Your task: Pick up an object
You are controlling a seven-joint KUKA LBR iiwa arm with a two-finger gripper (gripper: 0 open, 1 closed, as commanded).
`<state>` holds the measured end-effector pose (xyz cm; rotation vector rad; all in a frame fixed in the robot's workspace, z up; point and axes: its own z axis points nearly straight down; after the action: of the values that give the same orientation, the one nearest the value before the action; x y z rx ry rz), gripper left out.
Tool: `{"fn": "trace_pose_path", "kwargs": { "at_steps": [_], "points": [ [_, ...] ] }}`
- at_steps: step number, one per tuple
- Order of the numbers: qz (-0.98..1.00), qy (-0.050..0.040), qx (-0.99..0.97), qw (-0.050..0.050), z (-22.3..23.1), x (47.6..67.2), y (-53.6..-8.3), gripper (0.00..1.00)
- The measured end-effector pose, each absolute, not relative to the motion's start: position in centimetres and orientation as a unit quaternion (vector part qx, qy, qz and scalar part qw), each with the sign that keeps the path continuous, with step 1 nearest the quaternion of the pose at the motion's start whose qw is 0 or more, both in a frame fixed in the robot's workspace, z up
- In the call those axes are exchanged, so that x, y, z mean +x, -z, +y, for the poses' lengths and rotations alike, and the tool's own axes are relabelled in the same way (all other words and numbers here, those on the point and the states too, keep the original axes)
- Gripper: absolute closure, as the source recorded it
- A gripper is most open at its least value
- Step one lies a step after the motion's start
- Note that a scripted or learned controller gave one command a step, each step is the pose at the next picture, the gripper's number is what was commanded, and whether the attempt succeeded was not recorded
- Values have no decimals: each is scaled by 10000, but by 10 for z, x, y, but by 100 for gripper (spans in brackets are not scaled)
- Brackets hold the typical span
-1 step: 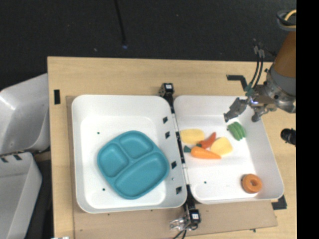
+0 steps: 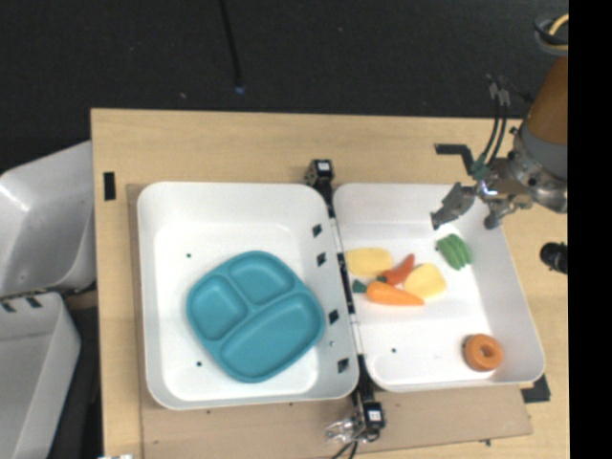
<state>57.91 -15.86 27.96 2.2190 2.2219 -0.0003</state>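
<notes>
Bench (image 2: 115,151): pale wood-grain board, flat and matt, carrying two shallow white plastic bins side by side, joined along the middle by small black clips.

Left bin (image 2: 163,218): glossy white, rounded corners. It holds one teal plastic plate (image 2: 252,315), a rounded square with three moulded compartments, lying flat at about the bin's centre and turned slightly askew.

Right bin (image 2: 512,285): same make. Contents are small toy foods with smooth plastic surfaces:
- a pale yellow oblong piece (image 2: 368,260) at about 9 o'clock in the bin;
- a second yellow rounded piece (image 2: 426,280) near the centre;
- a slim red pepper-like piece (image 2: 398,269) between the two yellow pieces, touching or nearly touching both;
- an orange carrot (image 2: 394,295), tapered, lying just below them, with a green stub at its left end;
- a green ribbed piece (image 2: 454,251) at about 1 o'clock, apart from the cluster;
- an orange ring-shaped piece (image 2: 483,351), like a doughnut, alone at about 5 o'clock.

Arm: grey metal with cables, entering from 3 o'clock. The hand (image 2: 468,209) hovers over the upper right of the right bin, just above the green ribbed piece. Its two dark fingers are spread wide apart, and nothing sits between them.
</notes>
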Motion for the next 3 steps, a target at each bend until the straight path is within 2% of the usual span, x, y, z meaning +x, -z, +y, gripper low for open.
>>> {"fn": "trace_pose_path", "kwargs": {
  "at_steps": [2, 3],
  "points": [
    [7064, 15, 7078, -6, -155, 573, -178, 0],
    [7052, 16, 7090, -8, -158, 582, -128, 0]
  ]
}}
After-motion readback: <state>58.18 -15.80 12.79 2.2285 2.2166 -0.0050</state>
